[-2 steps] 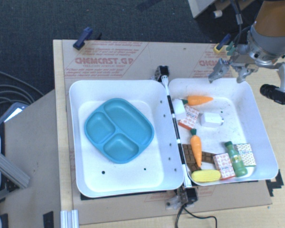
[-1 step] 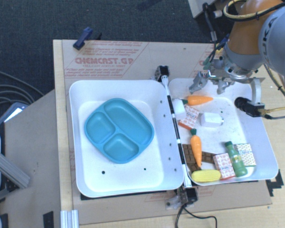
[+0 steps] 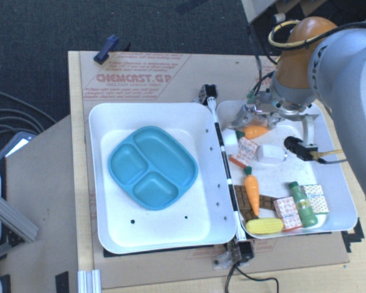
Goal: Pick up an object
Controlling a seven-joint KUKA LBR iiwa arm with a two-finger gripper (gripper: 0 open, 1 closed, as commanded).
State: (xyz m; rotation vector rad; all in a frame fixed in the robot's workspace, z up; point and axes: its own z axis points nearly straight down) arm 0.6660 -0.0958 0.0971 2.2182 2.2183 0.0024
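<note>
**Arm low over the crowded right bin, nothing visibly lifted**

The grey arm (image 3: 329, 54) reaches in from the upper right of the frame and bends down over the far end of the right bin (image 3: 344, 191), where most of the loose items sit. Its gripper (image 3: 256, 116) hangs just above a small orange piece (image 3: 255, 131), probably because that piece lies apart from the denser pile lower down. Whether the claw is spread or pressed together cannot be told from this angle.

Candidates for picking lie in that bin: a carrot (image 3: 252, 189) near the centre divider, a yellow piece (image 3: 263, 226) at the lower edge, a green bottle (image 3: 304, 205) and small red-patterned boxes (image 3: 288, 211) beside it.

The left bin (image 3: 104, 118) holds a blue divided plate (image 3: 152, 166), flat in the middle, likely a drop-off spot.
</note>
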